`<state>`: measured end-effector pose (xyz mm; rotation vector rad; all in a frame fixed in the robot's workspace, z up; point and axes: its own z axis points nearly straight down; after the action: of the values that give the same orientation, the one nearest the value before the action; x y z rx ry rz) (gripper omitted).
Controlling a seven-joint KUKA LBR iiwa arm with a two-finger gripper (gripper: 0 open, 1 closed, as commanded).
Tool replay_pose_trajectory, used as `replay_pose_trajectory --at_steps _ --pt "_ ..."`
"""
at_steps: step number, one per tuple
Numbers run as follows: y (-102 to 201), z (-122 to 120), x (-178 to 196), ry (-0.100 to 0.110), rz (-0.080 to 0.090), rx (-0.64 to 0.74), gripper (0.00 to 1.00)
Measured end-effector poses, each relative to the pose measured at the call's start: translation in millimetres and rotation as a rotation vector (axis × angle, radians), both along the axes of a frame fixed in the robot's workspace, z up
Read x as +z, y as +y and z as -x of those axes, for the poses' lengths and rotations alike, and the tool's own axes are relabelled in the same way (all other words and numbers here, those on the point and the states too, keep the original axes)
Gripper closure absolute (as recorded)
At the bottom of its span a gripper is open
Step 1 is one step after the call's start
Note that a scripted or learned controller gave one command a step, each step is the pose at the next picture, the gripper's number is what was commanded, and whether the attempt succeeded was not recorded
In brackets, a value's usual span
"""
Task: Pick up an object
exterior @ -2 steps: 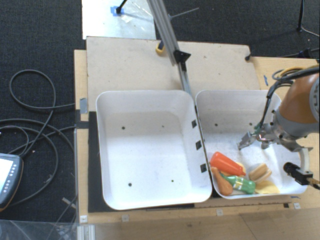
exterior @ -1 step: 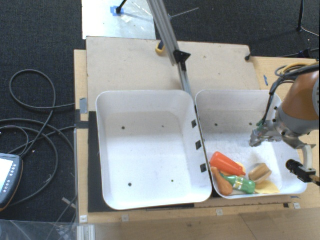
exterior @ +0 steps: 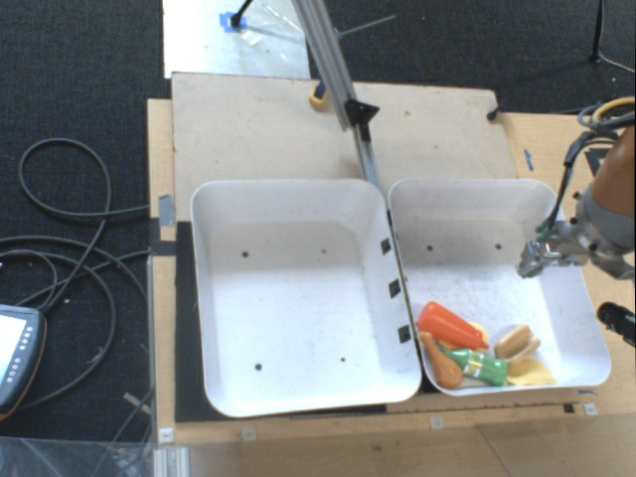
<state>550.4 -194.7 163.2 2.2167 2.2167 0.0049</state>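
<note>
Toy food lies in a heap at the near edge of the right bin (exterior: 467,229): an orange carrot (exterior: 452,325), a smaller orange piece (exterior: 441,362), a green bottle-shaped toy (exterior: 481,367), a tan bun (exterior: 517,342) and a yellow slice (exterior: 534,372). My gripper (exterior: 533,262) hangs over the right bin's right side, above and to the right of the heap and apart from it. Nothing shows between its fingertips.
The left bin (exterior: 288,301) stands beside the right one, sharing a middle wall with black markers. A slanted metal pole (exterior: 328,48) crosses the back of the bench. Cables and a handheld pendant (exterior: 15,351) lie on the floor at the left.
</note>
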Motion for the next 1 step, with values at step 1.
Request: replay_pose_trajectory --at_steps 1 --pt "-0.5 6.5 48.0 0.0 0.0 0.003 1.0"
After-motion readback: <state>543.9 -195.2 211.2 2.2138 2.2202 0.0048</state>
